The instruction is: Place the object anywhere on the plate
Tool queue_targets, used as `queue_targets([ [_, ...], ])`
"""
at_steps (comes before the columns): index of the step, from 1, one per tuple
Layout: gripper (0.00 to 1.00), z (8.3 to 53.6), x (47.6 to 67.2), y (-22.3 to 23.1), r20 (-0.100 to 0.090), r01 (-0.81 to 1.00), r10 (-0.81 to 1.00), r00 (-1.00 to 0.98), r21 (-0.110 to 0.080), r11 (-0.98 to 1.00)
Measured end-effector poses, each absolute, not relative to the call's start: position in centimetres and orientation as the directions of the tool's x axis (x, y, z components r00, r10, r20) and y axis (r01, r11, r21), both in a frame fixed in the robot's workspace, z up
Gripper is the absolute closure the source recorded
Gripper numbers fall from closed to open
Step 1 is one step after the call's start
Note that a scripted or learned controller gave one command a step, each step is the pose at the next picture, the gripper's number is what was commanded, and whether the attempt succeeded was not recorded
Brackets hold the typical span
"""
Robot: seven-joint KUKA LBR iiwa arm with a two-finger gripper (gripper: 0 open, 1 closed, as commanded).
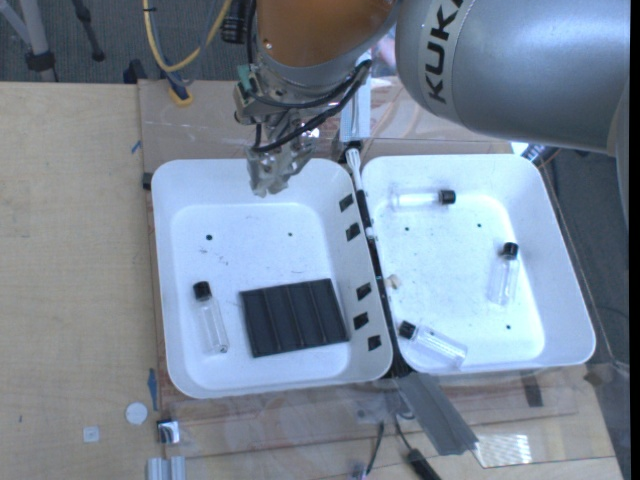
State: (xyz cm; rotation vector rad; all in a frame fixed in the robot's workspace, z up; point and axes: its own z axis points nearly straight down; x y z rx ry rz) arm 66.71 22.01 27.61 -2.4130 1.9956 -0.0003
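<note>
A black ribbed plate (293, 316) lies flat in the near part of the left bin (175, 203). A clear vial with a black cap (210, 320) lies just left of the plate, apart from it. My gripper (268, 180) hangs over the far rim of the left bin, well behind the plate and the vial. I can make out nothing held at its tip. The grey arm with its orange band covers the top of the view above it.
The right bin (560, 268) holds three more clear vials with black caps: one at the back (422, 199), one at the right (503, 274), one at the near left corner (432, 342). Black clips line the divider (358, 258) between the bins. Cables hang behind the left bin.
</note>
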Motion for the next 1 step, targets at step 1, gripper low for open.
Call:
queue_targets([
  [1, 1.00, 29.09, 66.74, 22.48, -0.006, -0.956, -0.956, 0.292, -0.009, -0.292],
])
